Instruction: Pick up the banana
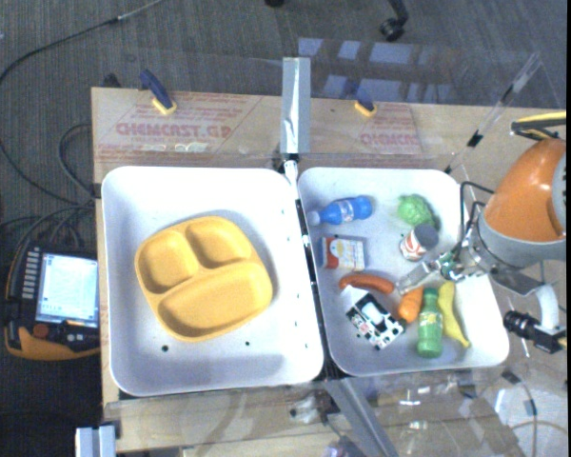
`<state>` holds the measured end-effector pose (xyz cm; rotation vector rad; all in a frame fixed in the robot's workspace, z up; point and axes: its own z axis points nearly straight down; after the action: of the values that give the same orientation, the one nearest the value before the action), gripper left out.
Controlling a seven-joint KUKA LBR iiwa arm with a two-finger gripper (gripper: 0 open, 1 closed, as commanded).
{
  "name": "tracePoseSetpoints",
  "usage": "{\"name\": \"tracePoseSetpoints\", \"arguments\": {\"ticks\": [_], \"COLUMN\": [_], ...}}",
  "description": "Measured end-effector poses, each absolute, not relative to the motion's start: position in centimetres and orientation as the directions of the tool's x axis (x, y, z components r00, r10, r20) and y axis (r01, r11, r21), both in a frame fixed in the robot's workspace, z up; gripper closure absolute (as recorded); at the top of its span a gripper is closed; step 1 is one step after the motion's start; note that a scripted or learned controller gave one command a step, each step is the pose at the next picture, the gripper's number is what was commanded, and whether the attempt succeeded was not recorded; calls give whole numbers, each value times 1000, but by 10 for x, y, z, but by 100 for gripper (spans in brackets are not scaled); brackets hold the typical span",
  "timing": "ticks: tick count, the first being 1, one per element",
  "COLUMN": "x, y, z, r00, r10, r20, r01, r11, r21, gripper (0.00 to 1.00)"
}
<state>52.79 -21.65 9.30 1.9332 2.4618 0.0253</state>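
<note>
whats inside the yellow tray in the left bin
Nothing shows in the yellow tray: its three compartments are bare. The left bin floor beneath it is covered.

Look at the banana (452,315). It is yellow, small and a little bent. It lies flat in the right bin (476,350), close to the right wall, with one end pointing up and the other down. A green bottle (430,324) touches its left side.
</note>
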Motion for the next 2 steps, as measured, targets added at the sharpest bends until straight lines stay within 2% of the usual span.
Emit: {"name": "tracePoseSetpoints", "arguments": {"ticks": [1, 2], "x": [529, 529], "y": [-219, -217], "z": [99, 98], "r00": [-236, -237], "r10": [972, 971], "r20": [-4, -1], "r01": [972, 971], "r11": [236, 237], "r21": [20, 18], "gripper": [100, 0]}}
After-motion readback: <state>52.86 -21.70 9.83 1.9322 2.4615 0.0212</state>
